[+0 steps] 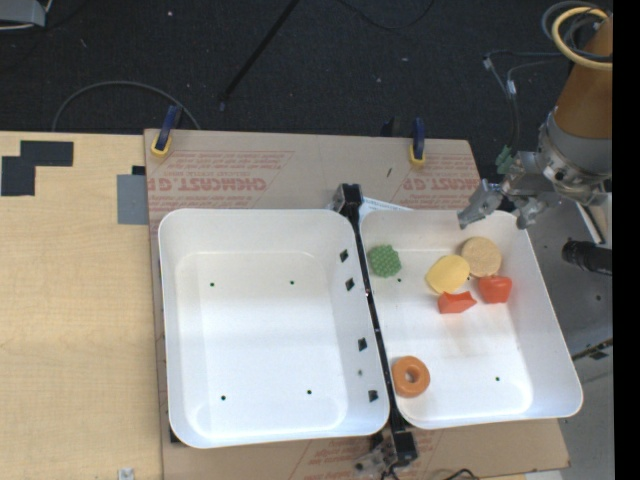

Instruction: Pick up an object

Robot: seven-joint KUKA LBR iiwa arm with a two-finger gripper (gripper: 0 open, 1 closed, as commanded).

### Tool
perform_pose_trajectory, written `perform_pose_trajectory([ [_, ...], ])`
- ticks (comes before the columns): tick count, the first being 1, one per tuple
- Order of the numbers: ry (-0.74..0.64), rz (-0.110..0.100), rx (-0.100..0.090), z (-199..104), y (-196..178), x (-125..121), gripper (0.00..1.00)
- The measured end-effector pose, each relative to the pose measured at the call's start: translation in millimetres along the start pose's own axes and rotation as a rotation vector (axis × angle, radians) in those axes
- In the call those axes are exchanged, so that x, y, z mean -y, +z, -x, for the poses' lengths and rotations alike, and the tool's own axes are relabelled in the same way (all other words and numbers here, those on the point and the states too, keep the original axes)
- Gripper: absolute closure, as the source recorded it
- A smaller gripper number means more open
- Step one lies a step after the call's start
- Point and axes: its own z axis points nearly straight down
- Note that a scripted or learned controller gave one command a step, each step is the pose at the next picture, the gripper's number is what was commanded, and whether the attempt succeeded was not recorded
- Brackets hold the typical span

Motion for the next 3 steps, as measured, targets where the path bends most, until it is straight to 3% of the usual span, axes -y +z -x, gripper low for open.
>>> perform_pose_trajectory([
  [1, 0.004, -0.011, -0.001, 46.3, 144.3, 18.2, 0.0],
  [2, 0.001, -0.004, -0.001, 52.2, 191.0, 43.1, 0.0],
  [3, 0.001, -0.001, -0.001, 34.8, 188.8, 86.5, 0.0],
])
